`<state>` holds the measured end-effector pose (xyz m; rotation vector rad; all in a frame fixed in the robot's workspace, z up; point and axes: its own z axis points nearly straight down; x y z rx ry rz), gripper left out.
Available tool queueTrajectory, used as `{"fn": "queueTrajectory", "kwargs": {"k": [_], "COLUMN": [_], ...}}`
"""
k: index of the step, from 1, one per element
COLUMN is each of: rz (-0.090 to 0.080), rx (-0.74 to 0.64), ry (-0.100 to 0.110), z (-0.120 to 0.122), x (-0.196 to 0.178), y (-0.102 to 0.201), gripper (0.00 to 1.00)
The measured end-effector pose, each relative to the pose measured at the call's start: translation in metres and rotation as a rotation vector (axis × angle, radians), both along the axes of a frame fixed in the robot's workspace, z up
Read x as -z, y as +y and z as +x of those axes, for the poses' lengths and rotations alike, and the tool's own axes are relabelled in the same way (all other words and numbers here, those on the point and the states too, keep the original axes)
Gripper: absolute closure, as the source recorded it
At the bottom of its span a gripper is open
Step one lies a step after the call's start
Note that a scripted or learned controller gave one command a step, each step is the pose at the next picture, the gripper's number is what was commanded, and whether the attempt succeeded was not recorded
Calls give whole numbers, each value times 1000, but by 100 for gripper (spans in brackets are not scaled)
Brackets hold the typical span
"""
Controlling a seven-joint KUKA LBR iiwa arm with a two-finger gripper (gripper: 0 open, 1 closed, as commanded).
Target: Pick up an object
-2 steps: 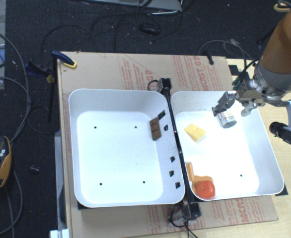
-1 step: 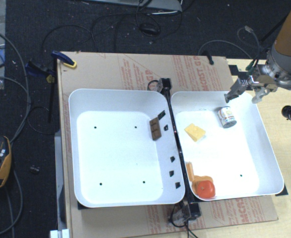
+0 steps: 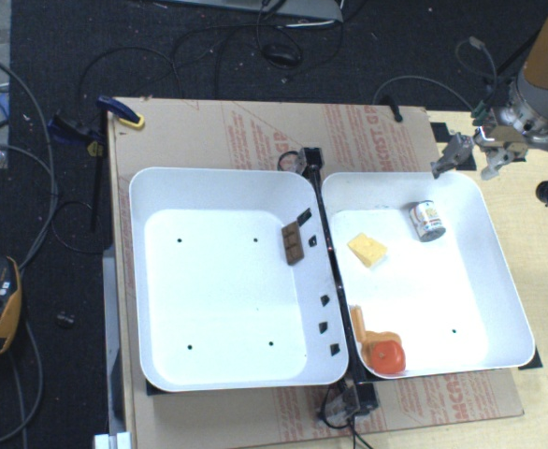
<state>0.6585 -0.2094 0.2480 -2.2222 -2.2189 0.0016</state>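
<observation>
The right bin (image 3: 498,279) holds a small silver can (image 3: 426,220) lying near its far edge, a yellow block (image 3: 367,249) left of centre, and a red-orange object (image 3: 382,348) in its near left corner. A brown bar (image 3: 294,243) leans on the right wall of the left bin (image 3: 162,279). My gripper (image 3: 470,157) hangs open above the far right corner of the right bin, up and right of the can, with nothing between its fingers.
Both bins rest on a cardboard sheet (image 3: 218,129). A black divider strip (image 3: 328,279) with clips runs between the bins. Cables lie on the dark floor at the back and left. A yellow and blue clamp (image 3: 120,112) sits at the cardboard's far left corner.
</observation>
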Motion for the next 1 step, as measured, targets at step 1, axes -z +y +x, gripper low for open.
{"fn": "queueTrajectory", "kwargs": {"k": [1], "rz": [0], "rx": [-1], "ry": [-1], "z": [0], "x": [12], "y": [-8], "gripper": [0]}}
